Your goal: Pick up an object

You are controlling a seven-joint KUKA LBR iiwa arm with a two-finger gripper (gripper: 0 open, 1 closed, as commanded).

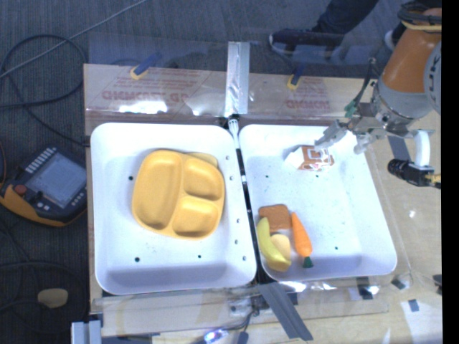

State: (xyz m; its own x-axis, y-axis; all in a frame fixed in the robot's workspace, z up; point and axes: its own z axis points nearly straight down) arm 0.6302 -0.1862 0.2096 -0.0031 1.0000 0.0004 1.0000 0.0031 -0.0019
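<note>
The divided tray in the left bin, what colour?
Yellow tray, plain, clear in the camera view.

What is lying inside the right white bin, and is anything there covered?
The right bin holds a banana, a carrot, a brown block and a small orange-and-white item. The banana and carrot overlap the block, hiding its lower part.

Robotics lab: teach pendant (pixel 44 187), loose floor cables (pixel 43 49), taped-down bench (pixel 237 77).

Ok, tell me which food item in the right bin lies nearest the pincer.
The small white and orange packet, lying alone at the far side of the right bin, just below the pincer. The banana, carrot and brown piece cluster at the near-left corner.
</note>
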